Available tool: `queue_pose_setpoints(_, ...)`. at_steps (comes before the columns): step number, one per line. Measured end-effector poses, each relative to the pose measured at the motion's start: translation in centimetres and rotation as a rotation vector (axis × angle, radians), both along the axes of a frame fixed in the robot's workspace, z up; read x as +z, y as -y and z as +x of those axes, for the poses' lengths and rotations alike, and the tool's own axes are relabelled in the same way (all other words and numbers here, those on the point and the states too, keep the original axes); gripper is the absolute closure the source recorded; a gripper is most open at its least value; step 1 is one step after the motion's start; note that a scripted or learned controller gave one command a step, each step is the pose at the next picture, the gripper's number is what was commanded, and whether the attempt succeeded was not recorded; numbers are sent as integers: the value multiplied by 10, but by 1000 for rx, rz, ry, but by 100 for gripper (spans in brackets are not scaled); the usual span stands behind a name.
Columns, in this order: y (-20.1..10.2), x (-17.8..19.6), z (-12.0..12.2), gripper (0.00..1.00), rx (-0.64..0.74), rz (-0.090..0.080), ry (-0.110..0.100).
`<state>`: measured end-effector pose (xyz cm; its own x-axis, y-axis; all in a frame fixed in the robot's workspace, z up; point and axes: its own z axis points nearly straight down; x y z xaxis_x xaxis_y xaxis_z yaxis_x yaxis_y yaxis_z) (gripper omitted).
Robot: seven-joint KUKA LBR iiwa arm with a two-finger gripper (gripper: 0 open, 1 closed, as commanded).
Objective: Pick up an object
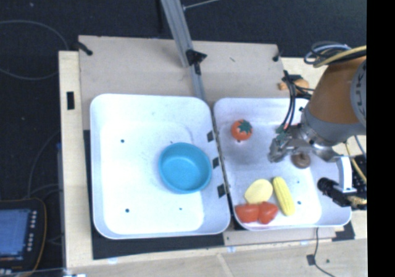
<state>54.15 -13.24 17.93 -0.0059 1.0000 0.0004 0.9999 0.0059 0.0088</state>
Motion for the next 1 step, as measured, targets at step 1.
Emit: queue_pose_setpoints(1, 5, 67, 0, 100, 0, -1, 1)
